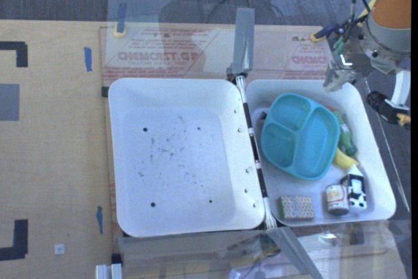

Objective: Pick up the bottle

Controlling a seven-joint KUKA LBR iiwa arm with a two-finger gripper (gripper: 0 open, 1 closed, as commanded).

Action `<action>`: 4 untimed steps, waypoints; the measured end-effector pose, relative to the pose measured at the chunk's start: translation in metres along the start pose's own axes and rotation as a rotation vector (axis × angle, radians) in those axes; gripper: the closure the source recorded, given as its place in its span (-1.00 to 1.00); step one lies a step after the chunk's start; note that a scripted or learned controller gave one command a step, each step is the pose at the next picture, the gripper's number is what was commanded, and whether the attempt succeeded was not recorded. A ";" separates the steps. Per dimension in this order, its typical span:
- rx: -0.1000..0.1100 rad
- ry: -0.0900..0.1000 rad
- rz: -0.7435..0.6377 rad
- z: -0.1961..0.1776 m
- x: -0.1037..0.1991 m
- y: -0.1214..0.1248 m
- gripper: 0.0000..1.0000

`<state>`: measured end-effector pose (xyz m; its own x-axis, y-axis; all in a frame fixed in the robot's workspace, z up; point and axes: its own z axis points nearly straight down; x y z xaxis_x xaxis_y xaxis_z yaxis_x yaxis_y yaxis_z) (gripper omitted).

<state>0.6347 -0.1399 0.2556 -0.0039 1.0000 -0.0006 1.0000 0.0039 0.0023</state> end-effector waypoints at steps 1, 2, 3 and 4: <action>0.000 0.000 0.000 0.000 0.000 0.000 -1.00; 0.002 0.000 0.102 0.118 -0.022 0.005 -1.00; 0.002 0.001 0.142 0.153 -0.025 -0.023 -1.00; 0.006 -0.003 -0.119 0.153 -0.018 0.021 -1.00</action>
<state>0.6562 -0.1579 0.1026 -0.1229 0.9924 -0.0033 0.9924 0.1229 -0.0036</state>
